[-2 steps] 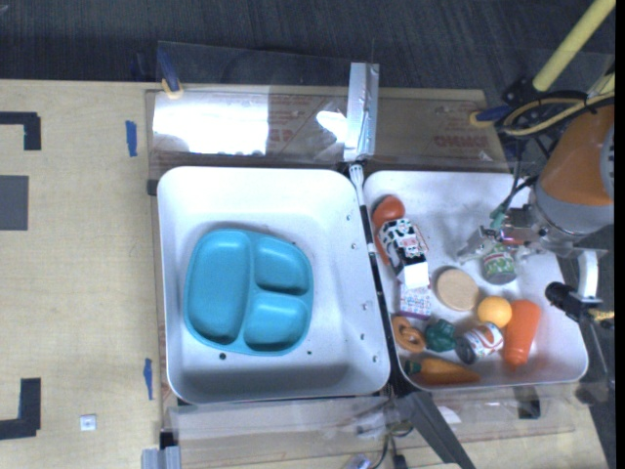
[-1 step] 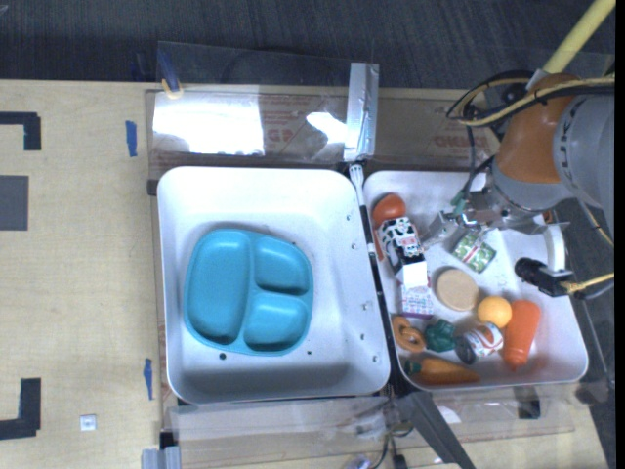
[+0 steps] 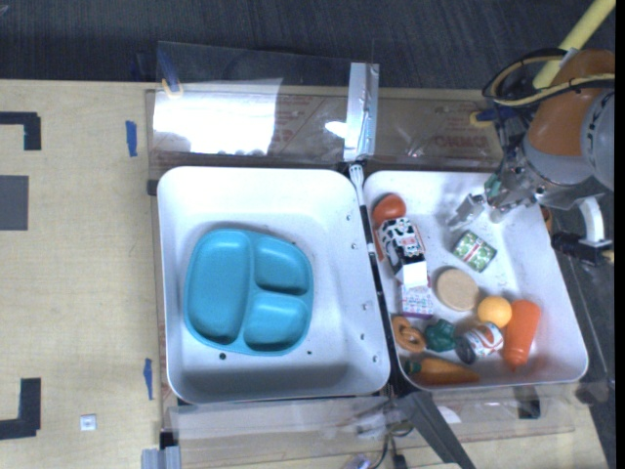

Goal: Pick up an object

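Observation:
The right bin (image 3: 559, 262) holds several small objects. A red ball (image 3: 389, 208) and a black-and-white carton (image 3: 398, 240) lie along its left wall. A green packet (image 3: 475, 251) sits mid-bin, with a tan disc (image 3: 456, 288) below it. An orange ball (image 3: 495, 312) and an orange-red bottle (image 3: 522, 330) lie at the front right. My gripper (image 3: 485, 205) hangs over the bin's back right part, just above the green packet. Its fingers stand apart with only white bin floor between them.
The left bin (image 3: 195, 203) holds a blue divided plate (image 3: 249, 289). A white-pink box (image 3: 415, 291), a pretzel-like piece (image 3: 408, 337), a dark green toy (image 3: 441, 335), a red-white can (image 3: 481, 339) and a carrot (image 3: 439, 367) crowd the right bin's front.

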{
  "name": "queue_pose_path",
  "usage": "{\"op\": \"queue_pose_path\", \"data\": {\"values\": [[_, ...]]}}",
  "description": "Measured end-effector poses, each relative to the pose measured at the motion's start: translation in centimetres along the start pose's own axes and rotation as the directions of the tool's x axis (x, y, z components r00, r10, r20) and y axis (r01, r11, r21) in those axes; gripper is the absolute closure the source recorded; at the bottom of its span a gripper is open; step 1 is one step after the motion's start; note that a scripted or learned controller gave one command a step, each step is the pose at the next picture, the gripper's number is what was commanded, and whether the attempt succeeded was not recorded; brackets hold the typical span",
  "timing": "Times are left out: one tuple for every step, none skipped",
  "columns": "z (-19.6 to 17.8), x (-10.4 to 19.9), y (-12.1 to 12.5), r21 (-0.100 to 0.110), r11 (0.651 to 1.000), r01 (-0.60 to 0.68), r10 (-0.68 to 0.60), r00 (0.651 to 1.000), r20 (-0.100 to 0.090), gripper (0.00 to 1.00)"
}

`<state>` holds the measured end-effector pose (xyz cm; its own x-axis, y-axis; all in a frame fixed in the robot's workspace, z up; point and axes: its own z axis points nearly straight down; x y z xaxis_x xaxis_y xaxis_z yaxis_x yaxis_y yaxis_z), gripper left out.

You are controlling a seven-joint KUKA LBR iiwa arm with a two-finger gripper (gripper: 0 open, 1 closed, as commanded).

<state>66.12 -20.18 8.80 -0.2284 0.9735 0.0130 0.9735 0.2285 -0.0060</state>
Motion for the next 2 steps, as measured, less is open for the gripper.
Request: {"op": "queue_pose_path", "data": {"values": [[-1.2,-0.2,0.3,-0.013,1.0,0.003,-0.003,1.0,0.014,1.0],[-11.6,-2.2,0.3,-0.02,0.999,-0.048,0.049,0.999,0.021,1.0]]}}
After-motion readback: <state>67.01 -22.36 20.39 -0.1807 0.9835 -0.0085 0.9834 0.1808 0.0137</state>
